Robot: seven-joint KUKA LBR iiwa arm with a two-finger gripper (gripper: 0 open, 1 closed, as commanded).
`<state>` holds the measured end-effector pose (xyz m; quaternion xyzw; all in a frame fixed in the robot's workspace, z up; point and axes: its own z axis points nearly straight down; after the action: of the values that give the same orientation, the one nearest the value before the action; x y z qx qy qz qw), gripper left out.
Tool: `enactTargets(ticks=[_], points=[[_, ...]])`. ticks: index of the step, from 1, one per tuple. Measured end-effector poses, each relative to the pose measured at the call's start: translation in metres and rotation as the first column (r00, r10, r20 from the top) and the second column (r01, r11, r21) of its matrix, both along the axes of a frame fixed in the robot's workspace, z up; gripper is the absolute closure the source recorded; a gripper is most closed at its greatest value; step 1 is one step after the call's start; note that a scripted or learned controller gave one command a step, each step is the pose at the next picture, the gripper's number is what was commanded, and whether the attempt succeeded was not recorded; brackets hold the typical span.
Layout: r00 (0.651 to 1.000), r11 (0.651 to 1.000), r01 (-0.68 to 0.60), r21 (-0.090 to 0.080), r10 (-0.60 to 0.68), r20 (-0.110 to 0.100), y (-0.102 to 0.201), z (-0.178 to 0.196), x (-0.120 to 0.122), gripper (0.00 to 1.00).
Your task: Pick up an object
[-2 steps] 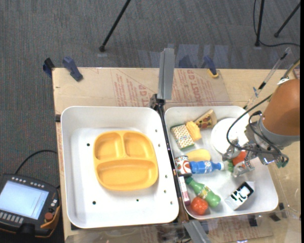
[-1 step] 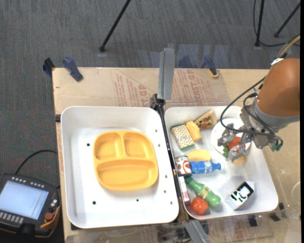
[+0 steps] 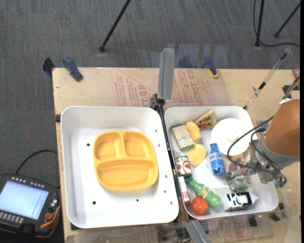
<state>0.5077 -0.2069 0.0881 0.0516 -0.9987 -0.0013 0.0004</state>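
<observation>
Several small items are lying in the right bin (image 3: 219,110), and the gripper (image 3: 241,173) is hanging low over that bin's right half, reaching in from the arm's (image 3: 286,133) side. Whether it is clenched, released or grasping anything I cannot tell; cables and the wrist are covering the tips.

Just to the hand's left, the blue bottle (image 3: 216,159) is lying on the bin floor. Just below the hand, the black-and-white carton (image 3: 239,199) is sitting near the bin's corner. Above and slightly left of it, the white plate (image 3: 230,132) is resting flat. Farther left, the green bottle (image 3: 203,190) and red tomato (image 3: 199,205) are touching each other, and the yellow wedge (image 3: 197,154) and small can (image 3: 182,165) are lying beyond the blue bottle.

The likeliest pick is the carton or the blue bottle. The risks, as I judge them: the bottle rolling away under a off-centre pinch, the fingers grazing the plate rim, or the carton being pushed into the bin wall instead of being lifted. The yellow divided tray (image 3: 125,160) in the left bin (image 3: 76,161), well away to the hand's left, is playing no part.
</observation>
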Motion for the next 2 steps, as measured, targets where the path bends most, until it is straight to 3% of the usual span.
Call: enactTargets(ticks=[1,2], points=[[1.000,1.000,0.000,-0.002,0.000,0.013,0.000,0.001,0.003,0.00],[0.999,0.999,-0.043,0.002,0.043,0.002,0.095,-0.001,0.026,0.00]])
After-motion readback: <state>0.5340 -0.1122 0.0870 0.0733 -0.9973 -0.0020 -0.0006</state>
